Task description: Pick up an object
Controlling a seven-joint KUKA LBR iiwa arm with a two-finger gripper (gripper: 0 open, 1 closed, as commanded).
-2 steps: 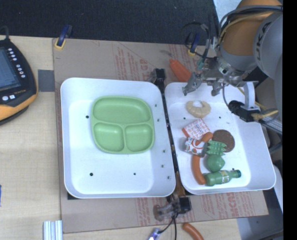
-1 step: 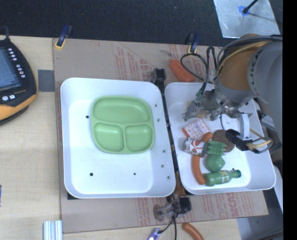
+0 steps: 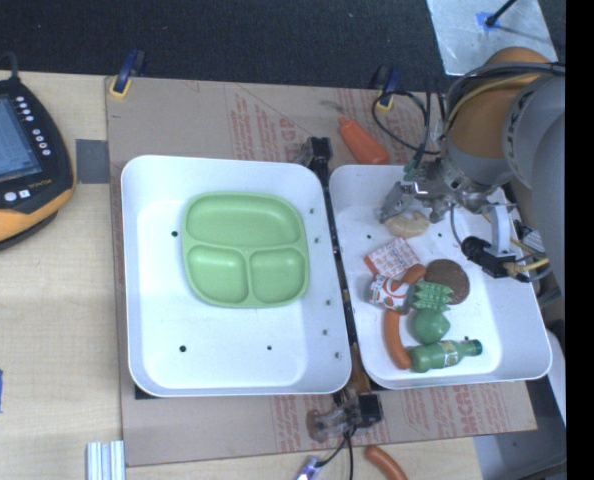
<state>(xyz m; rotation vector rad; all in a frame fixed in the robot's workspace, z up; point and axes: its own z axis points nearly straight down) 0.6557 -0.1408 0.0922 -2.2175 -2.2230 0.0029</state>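
Observation:
My gripper [image 3: 409, 208] hangs low over the far part of the right bin [image 3: 517, 353], right above a pale beige bread-like piece [image 3: 409, 226]. Closer to the camera, the bin holds a red-and-white packet [image 3: 393, 259], a brown round cookie [image 3: 449, 278], a green toy [image 3: 430, 310], an orange sausage [image 3: 395, 339] and a green bottle [image 3: 442, 354]. The pale piece lies just under the fingertips, and the view does not show it gripped.
In the left bin [image 3: 157, 358] sits a green divided plate [image 3: 245, 249]. An orange carrot [image 3: 362, 142] rests on the cardboard beyond the bins. A teach pendant [image 3: 17, 163] lies at the far left. Cables and clips sit between the bins at both ends.

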